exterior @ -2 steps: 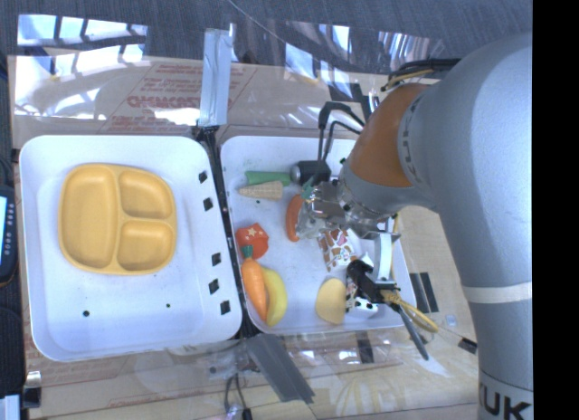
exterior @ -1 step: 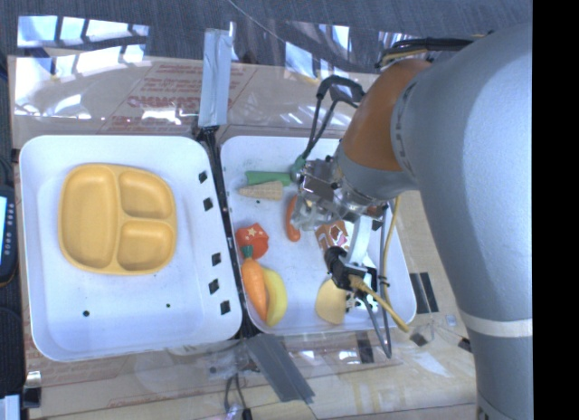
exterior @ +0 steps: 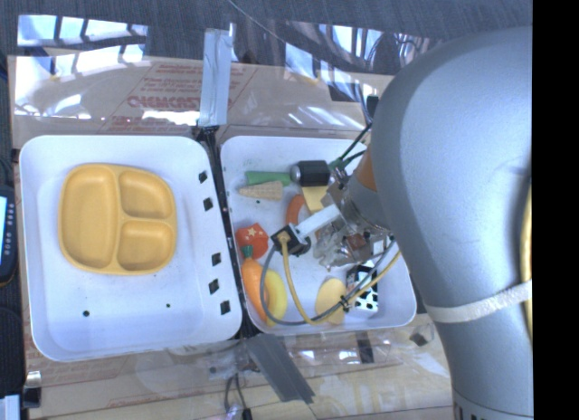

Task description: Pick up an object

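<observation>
The pincer (exterior: pixel 351 244) is lowered into the right-hand bin (exterior: pixel 271 148), among the toy food items. Its body is a tangle of metal and cables seen from above, and the arm (exterior: pixel 452 174) covers much of it; how far it is open, and whether anything is held, cannot be told.

No object is seen lifted clear of the bin, so the pick is judged not yet completed. Candidate objects lie close around the pincer: a yellow lemon-like piece (exterior: pixel 329 297) just below it, an orange carrot-like piece (exterior: pixel 295 209) just to its left, a red tomato-like piece (exterior: pixel 251 239) and a yellow-orange fruit (exterior: pixel 264 290) farther left, and a green item (exterior: pixel 268 176) with a cone-shaped piece (exterior: pixel 261 192) above and to the left.

The yellow divided tray (exterior: pixel 116 219) rests in the left-hand bin (exterior: pixel 54 319), well apart from the pincer.

Remaining: a secure closure on one object and a lift clear of the bin.
</observation>
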Motion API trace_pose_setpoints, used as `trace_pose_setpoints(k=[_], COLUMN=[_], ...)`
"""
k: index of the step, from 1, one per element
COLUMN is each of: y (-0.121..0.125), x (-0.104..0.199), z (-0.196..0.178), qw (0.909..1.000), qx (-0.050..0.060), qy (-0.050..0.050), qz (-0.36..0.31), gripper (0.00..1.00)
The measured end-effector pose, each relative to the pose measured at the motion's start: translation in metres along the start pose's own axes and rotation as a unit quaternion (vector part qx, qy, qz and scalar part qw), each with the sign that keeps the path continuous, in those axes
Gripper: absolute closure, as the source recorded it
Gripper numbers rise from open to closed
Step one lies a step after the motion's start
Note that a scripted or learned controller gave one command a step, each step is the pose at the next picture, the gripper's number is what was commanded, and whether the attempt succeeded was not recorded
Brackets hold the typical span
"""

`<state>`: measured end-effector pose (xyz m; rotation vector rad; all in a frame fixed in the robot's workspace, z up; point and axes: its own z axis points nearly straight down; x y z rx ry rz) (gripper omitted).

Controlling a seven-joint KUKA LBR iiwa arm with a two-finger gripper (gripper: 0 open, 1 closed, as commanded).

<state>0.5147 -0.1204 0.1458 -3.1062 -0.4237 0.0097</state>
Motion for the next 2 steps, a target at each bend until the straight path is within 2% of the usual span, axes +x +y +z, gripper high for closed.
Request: trace_pose_setpoints(k=[1,2], y=[0.0163,0.0156], x=[0.0843,0.084], z=[-0.0271,-0.0261], qw=[0.9995,0.9995], qx=[-0.002,-0.001], qy=[0.002,0.0], qz=[0.031,0.031], gripper=[1.0,0.0])
